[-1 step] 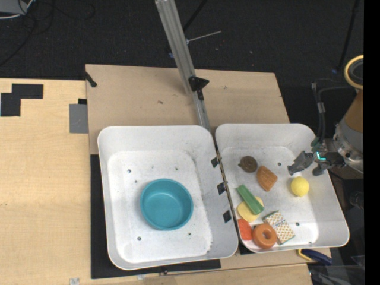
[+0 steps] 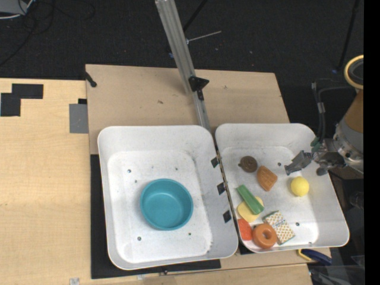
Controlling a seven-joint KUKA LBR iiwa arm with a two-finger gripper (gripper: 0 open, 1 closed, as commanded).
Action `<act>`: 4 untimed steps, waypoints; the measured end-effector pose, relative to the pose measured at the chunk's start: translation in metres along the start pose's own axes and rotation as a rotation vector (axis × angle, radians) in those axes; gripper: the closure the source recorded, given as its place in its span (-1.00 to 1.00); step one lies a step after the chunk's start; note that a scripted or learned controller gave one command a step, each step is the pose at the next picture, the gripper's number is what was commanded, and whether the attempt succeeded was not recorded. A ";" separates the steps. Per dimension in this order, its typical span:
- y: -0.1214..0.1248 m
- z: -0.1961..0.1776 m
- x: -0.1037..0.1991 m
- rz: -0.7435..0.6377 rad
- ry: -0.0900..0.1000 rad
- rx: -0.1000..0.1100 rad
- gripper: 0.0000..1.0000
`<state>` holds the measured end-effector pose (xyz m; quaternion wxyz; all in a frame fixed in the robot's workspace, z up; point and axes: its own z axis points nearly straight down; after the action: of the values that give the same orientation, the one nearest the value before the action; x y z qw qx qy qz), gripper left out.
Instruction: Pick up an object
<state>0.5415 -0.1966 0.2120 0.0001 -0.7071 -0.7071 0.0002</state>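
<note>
The gripper [image 2: 306,162] hangs over the right bin [image 2: 279,138], its fingers spread and holding nothing, just above the yellow ball [image 2: 300,186]. This looks like the approach step; the next move calls for descending squarely onto the ball before closing.

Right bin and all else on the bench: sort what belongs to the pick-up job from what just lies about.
For the job:
gripper
yellow ball
brown ball
orange block
green stick
orange ring
checkered piece
right bin

Lying about:
teal bowl
left bin
metal rail
</note>
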 end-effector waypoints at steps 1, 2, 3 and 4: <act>-0.007 0.060 -0.004 0.000 0.001 0.005 -1.00; -0.012 0.116 0.005 -0.001 0.002 0.005 -1.00; -0.012 0.121 0.005 0.000 0.000 0.000 -1.00; -0.012 0.110 0.004 0.001 -0.001 -0.002 1.00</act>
<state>0.5293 -0.1923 0.1021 -0.0007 -0.7075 -0.7067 -0.0002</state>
